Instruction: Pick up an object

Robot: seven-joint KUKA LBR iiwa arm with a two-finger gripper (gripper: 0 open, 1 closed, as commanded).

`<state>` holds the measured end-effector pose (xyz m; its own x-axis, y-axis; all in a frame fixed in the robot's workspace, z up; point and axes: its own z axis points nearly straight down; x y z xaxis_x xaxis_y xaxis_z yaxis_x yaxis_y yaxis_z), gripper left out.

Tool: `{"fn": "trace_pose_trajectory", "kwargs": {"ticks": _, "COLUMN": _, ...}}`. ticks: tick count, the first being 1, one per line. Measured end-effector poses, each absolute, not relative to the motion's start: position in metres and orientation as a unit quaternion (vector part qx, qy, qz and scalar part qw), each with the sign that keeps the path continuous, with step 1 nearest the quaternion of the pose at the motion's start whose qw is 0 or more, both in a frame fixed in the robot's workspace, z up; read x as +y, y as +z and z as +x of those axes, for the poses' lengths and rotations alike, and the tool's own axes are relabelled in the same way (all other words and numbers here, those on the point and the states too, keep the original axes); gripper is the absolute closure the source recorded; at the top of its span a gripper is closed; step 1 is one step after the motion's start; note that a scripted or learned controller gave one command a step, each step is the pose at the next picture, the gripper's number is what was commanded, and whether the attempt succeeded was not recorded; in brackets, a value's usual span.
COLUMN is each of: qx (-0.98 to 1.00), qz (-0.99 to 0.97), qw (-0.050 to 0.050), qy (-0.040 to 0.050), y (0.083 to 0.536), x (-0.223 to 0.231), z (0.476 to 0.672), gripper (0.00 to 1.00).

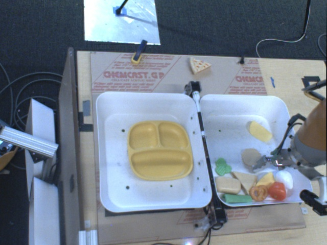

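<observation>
Gripper (270, 160) of the KUKA arm (311, 137) is seen low in the right bin (240, 106), just right of the grey piece (251, 157) and up-left of the white egg (284, 178). Whether anything is clamped cannot be told; nothing is visibly held, so the pick is judged not yet done.

Positions rel. to the egg: red tomato (277, 191) touching it below; pretzel (258, 192) and yellow wedge (265, 179) just left; tan slices (228, 184) further left; green leaf (222, 166) beyond those; green strip (238, 199) down-left along the bin wall; yellow lemon-like item (260, 131) well above, lying apart from the cluster.

Left bin (117, 106), far left of the egg, is occupied by a yellow divided plate (159, 150). A cheese wedge (200, 65) is left on the bench outside both bins.

Remaining, as judged: a grasp is to be secured on one item, prob. the grey piece or the egg, and a lift made clear of the bin.
</observation>
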<state>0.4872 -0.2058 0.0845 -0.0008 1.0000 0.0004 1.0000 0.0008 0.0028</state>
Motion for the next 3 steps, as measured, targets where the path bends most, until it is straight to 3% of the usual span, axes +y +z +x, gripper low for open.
{"fn": "trace_pose_trajectory", "kwargs": {"ticks": 3, "qx": 0.707, "qz": 0.707, "qw": 0.001, "qy": 0.0012, "y": 0.0844, "x": -0.2059, "z": 0.4871, "gripper": 0.0}}
